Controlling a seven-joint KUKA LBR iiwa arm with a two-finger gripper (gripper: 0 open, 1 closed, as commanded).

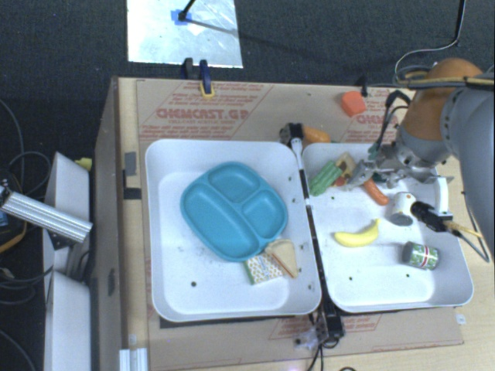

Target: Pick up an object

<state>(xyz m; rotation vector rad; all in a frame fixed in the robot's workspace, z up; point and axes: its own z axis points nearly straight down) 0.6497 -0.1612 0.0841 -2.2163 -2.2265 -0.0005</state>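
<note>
- Grey arm's gripper (pixel 370 170) sits low in the right bin (pixel 387 296), by the green object (pixel 326 177) and orange piece (pixel 377 192).
- Jaw state cannot be told.
- Banana (pixel 356 236) lies mid-bin.

Red print on the bench's brown board (pixel 232 103) reads "CHEMCAST GP" — repeated, fainter, across it.

Worktop (pixel 232 103) is a tan board with red print, carrying two shallow white bins side by side, left bin (pixel 166 230) and right bin (pixel 452 280), rims touching. Directly on the board behind the bins: orange block (pixel 353 103) near the back edge, a yellow-blue clamp (pixel 204 79) at the back rim.
</note>
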